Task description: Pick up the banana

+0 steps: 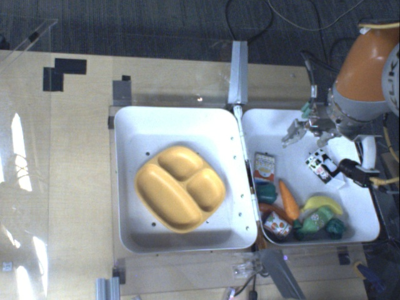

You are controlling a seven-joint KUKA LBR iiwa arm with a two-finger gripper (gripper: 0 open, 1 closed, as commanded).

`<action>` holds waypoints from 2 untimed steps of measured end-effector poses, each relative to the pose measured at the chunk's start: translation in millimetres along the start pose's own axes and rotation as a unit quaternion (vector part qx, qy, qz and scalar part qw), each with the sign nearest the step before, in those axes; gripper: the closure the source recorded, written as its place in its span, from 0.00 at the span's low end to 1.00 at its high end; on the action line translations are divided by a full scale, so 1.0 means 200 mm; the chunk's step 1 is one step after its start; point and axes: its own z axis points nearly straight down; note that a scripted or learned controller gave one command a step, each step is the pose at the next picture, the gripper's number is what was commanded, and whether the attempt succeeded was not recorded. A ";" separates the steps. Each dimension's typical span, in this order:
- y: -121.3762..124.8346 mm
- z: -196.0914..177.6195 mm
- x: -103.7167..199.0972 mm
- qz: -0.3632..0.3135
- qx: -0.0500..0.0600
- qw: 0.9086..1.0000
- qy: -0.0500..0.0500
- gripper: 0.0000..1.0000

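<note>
While the grey arm with its orange band (pixel 369 64) reaches in from the right of the camera view, its two-finger metal pincer (pixel 299 132) hangs over the upper part of the right-hand shallow white bin (pixel 275 120). The two fingers are spread moderately apart, pointing toward the left of the view, and nothing lies between them.

The curved yellow banana (pixel 322 204) lies in the lower right part of the same bin, near its front wall. It is well apart from the pincer: below it in the view and slightly to the right, with bare bin floor between the two. No part of the pincer touches the banana.

Adjacent items in the right-hand bin:
- A green leafy toy vegetable (pixel 317 222) lies just below the banana, touching or overlapping its lower edge.
- An orange carrot-shaped toy (pixel 288 200) lies tilted just left of the banana.
- A small white and orange carton (pixel 264 165) lies near the bin's left wall, above a dark teal object (pixel 265 192).
- A small red and white packet (pixel 277 225) lies at the lower left corner.
- A black-and-white patterned tag (pixel 319 164) shows below the wrist.

The left-hand shallow white bin (pixel 125 180) holds a yellow three-compartment plastic tray (pixel 180 187), set at a tilt near the bin's centre.
</note>
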 end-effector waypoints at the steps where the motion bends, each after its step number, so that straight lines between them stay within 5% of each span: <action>1: -0.09 0.51 -0.21 -0.089 -0.002 0.996 -0.001 0.00; 2: -0.46 0.64 -0.56 -0.190 -0.004 0.982 -0.003 0.00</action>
